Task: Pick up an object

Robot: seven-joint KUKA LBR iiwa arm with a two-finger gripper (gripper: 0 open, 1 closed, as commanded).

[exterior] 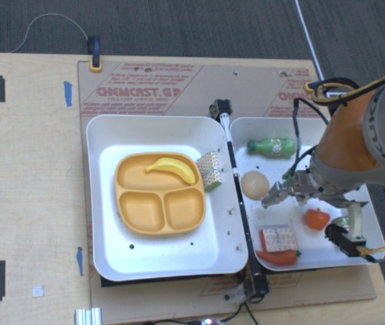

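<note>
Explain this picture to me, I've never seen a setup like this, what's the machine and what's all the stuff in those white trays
This is one photo from a camera fixed above a workbench, looking down at a slant. The grey and orange shape on the right is a robot arm; its job is to pick up an object. Its gripper hangs over the right bin, and nothing is visibly held. That bin holds a green bottle, a beige ball, a red tomato-like toy and a red and white packet. The left bin holds a yellow divided plate bearing a banana, with a small patterned item beside the plate.
</note>
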